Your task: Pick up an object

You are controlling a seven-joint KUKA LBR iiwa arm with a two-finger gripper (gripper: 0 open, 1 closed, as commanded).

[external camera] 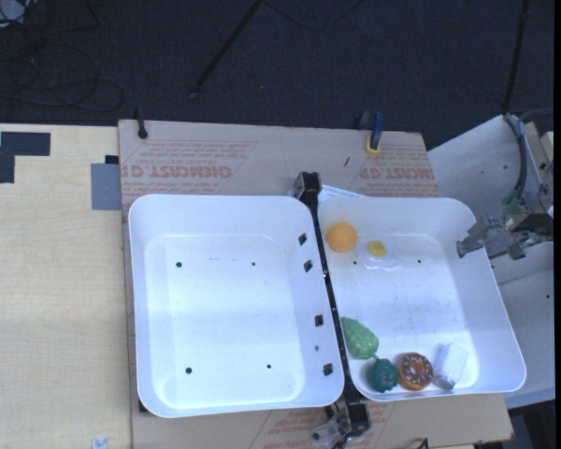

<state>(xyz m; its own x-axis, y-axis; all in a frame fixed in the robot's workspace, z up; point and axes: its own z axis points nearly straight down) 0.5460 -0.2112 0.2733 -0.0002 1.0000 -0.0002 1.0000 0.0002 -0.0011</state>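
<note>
The gripper [477,241] (small, at the right bin's [486,279] rim) is too blurred to read.

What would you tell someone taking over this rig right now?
Tool: at the right bin's far right rim, above the wall, nothing seen between its fingers; open or shut is unclear.
Right bin: orange ball and small yellow piece at the back; green lump, teal ball, donut and white block along the front.
Left bin: no objects seen in it.
Done: nothing picked yet.
Left: choose one object, grasp it, lift it.
</note>
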